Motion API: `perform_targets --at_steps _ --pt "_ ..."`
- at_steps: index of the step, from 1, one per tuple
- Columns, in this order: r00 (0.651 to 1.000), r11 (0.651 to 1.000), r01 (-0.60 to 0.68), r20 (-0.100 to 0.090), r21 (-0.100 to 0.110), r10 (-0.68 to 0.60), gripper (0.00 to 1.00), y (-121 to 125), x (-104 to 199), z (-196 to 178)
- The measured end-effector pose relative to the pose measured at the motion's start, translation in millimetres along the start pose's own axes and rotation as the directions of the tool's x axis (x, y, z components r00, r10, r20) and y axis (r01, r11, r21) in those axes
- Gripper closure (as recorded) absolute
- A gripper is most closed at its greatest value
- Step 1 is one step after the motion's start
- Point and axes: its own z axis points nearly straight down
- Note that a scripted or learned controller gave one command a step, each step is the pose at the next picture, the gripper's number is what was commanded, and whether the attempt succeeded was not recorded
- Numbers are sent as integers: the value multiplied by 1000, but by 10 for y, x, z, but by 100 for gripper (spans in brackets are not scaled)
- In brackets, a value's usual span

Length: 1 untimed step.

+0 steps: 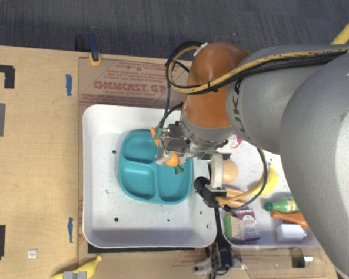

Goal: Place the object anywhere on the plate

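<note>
A: What is seen largest?

B: The grey arm (295,96) is seen entering from three o'clock, with its orange band (212,79) above the wrist and black and yellow cables looped over it. Below it a cardboard-covered bench (31,174) is seen, bearing two white bins.

A: How are the bins laid out?

B: The left bin (99,220) is set at the centre of the view; the right bin (274,242) lies at four o'clock and is partly covered by the arm.

A: And the plate?

B: A teal divided plate (143,175) is seen in the left bin, toward its upper middle.

A: Where is the gripper?

B: The gripper (172,158) is held over the plate's two o'clock edge. A small orange object (172,160) with a green tip is seen at its fingertips, just over the plate's right compartment. How far the jaws are parted, and whether the object is truly gripped, cannot be told.

A: What is smaller?

B: In the right bin a banana (269,182), a green bottle (281,205), a carrot-like piece (290,218) and a small carton (245,224) are seen.
</note>
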Motion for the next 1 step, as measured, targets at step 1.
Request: perform_targets --at_steps 1 --pt "1000 1000 -2 0 -1 2 0 2 -8 -1"
